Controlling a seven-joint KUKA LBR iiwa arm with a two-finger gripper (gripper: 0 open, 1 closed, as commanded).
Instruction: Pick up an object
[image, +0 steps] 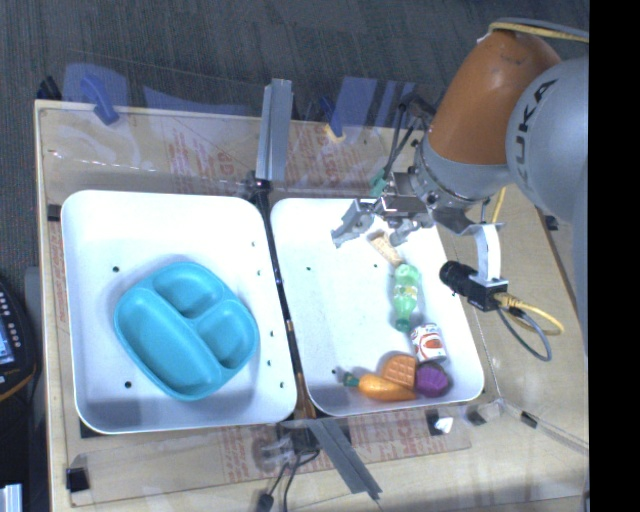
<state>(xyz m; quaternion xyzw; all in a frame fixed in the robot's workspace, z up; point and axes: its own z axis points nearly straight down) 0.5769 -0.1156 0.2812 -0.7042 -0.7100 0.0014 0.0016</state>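
Grey fingers of the tool (372, 226) spread open above the right bin (320, 330), gripping nothing; a green bottle (405, 293) lies just below, near a small can (429, 343) and carrot (384, 388).

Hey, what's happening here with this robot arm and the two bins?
A grey and orange robot arm reaches in from the right, with its gripper open over the far part of the right bin. Nothing sits between its fingers. Just below it lies a small tan piece, then a green bottle, a small can, a purple item, a waffle-like piece and a carrot at the near edge. The left bin holds a blue divided tray.
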